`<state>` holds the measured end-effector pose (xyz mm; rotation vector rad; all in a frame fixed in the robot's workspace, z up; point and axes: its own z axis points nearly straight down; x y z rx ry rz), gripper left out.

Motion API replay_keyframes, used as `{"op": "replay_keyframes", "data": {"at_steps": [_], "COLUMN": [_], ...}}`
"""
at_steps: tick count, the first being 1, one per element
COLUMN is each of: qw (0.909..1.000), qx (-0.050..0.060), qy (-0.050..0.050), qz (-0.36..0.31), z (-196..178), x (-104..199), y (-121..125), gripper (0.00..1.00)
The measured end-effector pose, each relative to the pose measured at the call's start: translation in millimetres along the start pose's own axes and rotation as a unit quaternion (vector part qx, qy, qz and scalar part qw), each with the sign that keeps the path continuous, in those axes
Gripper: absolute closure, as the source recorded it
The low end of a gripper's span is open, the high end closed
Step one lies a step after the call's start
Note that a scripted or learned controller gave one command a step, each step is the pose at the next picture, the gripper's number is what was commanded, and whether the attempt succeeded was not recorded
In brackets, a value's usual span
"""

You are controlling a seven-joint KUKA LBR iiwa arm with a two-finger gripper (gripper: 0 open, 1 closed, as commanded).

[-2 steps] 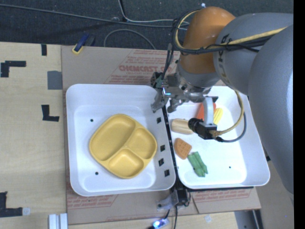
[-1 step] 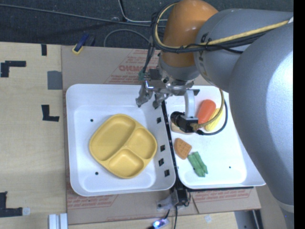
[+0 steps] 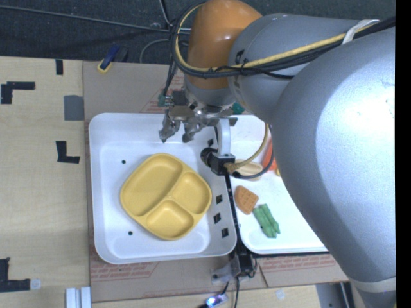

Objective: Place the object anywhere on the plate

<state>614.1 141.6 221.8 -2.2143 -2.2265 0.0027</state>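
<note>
The yellow plate, divided into 3 compartments, lies in the left bin. The hand hangs just beyond the plate's far rim, fingers slightly spread, gripping nothing. An orange waffle piece and a green pod lie in the right bin, right of the plate.

Place: robotics lab | Signs: grey arm with orange band and loose cables | two white bins side by side on a cardboard-covered bench | black tape marks on the bench | toy food and yellow plate as props
</note>
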Motion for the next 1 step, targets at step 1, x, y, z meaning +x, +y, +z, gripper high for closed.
{"op": "replay_keyframes", "data": {"at_steps": [1], "qw": [1.0000], "qx": [0.000], "qy": [-0.001], "qz": [0.001], "z": [-1.2], "x": [-2.7], "y": [-0.1], "gripper": [0.00]}}
